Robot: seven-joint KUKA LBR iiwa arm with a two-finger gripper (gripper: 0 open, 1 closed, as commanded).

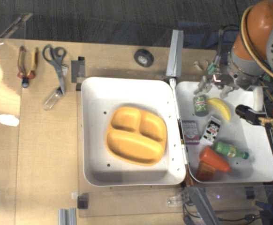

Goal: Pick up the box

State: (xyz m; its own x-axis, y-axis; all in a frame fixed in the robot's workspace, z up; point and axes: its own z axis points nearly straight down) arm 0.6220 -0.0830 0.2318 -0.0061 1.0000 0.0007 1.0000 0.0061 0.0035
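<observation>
Lying below pincer (215, 85): box (212, 131).

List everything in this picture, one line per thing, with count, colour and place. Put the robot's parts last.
yellow mould: 1, yellow-orange, middle of the left bin
bins: 2, white, side by side on the bench; the right bin holds the small items
can: 1, green and white, top left of the right bin
banana: 1, yellow, beside the can
box: 1, white and black, middle of the right bin
purple card: 1, purple, left edge of the right bin
bottle: 1, green, lying in the right bin
carrot: 1, orange-red, front of the right bin
scissors: 1, grey, bench top left
pliers: 1, red-handled, left of the scissors
tape roll: 1, black, bench behind the left bin
gripper: 1, grey metal, over the right bin's far edge
arm: 1, orange and grey, top right
</observation>
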